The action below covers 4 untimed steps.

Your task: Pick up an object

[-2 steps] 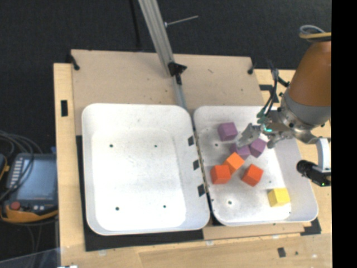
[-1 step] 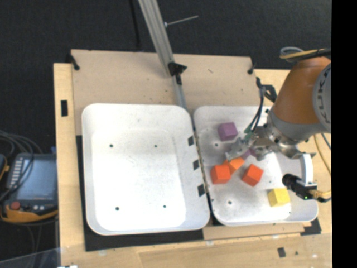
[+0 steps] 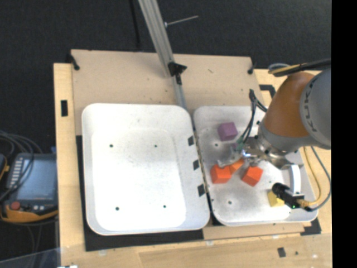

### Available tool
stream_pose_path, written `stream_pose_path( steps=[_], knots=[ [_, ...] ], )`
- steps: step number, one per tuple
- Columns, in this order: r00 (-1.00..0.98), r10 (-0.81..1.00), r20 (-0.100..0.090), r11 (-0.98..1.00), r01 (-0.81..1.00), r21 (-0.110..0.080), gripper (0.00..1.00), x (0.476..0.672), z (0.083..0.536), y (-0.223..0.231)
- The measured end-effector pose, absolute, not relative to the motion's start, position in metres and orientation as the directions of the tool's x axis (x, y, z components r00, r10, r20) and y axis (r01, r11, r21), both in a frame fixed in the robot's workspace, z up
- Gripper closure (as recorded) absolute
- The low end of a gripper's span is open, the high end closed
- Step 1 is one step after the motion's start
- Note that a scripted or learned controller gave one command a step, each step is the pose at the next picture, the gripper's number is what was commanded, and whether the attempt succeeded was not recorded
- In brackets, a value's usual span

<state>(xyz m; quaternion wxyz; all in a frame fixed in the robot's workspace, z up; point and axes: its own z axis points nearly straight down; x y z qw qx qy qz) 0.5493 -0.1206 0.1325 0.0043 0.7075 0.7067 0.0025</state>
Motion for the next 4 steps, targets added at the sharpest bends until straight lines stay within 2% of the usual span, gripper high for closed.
stream_pose_path(
  steps=[1, 2, 3, 4],
  knots=[
    [-0.002, 1.0, -0.003, 0.002, 1.0, 0.021, 0.0, 0.554, 0.126, -0.121],
    [0.008, 1.0, -0.003, -0.008, 1.0, 0.028, 1.0, 0.556, 0.136, -0.122],
    [-0.002, 1.0, -0.002, 0.002, 1.0, 0.006, 1.0, 0.563, 0.182, -0.126],
    [-0.004, 1.0, -0.002, 0.004, 1.0, 0.008, 1.0, 0.565, 0.236, -0.128]
  ],
)
